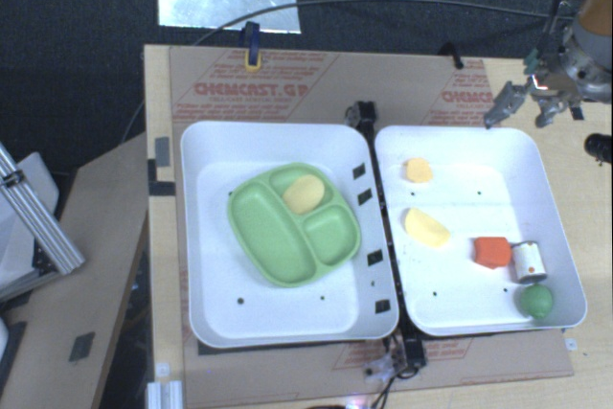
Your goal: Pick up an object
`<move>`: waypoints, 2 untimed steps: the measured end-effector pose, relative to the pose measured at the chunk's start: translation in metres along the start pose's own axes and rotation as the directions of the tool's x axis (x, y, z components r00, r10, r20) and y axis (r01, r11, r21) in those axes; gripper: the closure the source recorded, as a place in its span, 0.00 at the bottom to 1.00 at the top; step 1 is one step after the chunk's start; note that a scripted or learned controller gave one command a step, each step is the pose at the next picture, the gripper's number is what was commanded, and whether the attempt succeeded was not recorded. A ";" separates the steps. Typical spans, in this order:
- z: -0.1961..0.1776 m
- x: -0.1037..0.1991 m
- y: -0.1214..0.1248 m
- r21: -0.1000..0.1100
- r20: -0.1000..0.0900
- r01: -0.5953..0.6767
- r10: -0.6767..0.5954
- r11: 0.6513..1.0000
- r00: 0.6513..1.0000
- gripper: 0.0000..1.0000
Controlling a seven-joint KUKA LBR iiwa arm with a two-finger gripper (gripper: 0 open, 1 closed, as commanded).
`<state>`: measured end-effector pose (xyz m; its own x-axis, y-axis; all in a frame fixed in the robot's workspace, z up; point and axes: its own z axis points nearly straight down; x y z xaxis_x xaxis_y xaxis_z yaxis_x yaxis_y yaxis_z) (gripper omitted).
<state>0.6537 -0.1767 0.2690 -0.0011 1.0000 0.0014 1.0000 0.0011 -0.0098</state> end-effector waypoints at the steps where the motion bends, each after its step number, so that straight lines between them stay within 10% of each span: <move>1: -0.008 0.001 0.002 -0.012 0.002 0.003 -0.003 1.000 1.000 0.00; 2: 0.043 0.002 -0.008 -0.009 0.002 0.001 -0.001 1.000 1.000 0.00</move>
<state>0.6456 -0.1751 0.2265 -0.0017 1.0000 -0.0004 1.0000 0.0017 -0.0009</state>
